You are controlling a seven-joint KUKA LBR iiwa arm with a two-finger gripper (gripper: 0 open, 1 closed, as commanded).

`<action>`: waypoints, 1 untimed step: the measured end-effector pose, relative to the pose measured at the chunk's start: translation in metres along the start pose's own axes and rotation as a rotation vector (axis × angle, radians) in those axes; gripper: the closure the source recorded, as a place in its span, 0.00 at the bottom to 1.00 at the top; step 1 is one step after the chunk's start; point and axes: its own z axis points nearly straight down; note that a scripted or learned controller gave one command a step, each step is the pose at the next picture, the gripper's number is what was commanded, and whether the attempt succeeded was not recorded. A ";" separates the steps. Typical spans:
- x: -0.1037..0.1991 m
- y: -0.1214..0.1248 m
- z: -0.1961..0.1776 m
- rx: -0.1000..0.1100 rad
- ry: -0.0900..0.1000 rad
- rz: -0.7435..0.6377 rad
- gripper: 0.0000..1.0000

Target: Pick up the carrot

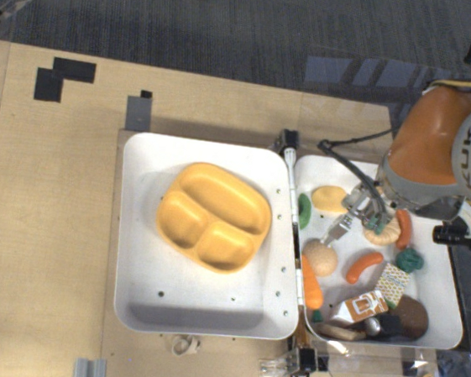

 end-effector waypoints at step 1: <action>-0.029 0.016 0.047 -0.006 -0.011 0.108 0.00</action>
